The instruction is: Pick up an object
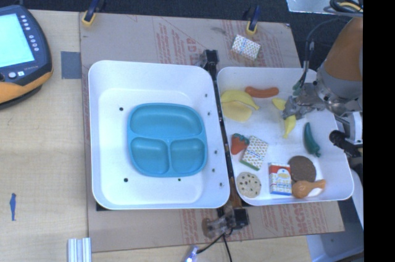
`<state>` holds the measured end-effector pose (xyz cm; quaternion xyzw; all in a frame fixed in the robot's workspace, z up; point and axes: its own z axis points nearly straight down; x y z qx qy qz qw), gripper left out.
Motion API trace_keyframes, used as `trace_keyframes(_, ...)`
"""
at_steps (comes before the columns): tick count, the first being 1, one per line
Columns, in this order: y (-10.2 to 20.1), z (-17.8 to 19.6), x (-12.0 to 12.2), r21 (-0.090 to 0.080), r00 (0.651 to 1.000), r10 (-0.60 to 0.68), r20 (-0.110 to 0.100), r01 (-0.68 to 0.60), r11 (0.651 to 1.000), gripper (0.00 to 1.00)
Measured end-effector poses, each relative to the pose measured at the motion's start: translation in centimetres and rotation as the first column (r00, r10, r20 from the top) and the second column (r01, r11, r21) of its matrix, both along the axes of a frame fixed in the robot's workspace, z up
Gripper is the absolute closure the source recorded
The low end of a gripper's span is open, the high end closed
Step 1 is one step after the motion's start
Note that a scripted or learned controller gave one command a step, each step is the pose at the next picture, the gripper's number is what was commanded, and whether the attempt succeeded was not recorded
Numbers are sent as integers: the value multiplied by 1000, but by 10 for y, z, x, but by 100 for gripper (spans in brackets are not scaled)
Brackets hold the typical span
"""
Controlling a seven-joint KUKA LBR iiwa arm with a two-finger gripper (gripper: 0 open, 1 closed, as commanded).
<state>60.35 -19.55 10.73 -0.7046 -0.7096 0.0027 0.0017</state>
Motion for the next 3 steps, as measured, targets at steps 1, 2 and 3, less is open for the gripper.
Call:
trace_keyframes(1, 43, -10, 27, -1, 1000, 0, 4, 0, 1000, 100)
trace_keyframes(2, 119, 85, -8, 2, 1000, -2, 3, 2, 1000, 100)
trace_keyframes(3, 170, 111, -40, 0, 1000, 1, 0, -1, 1000, 100)
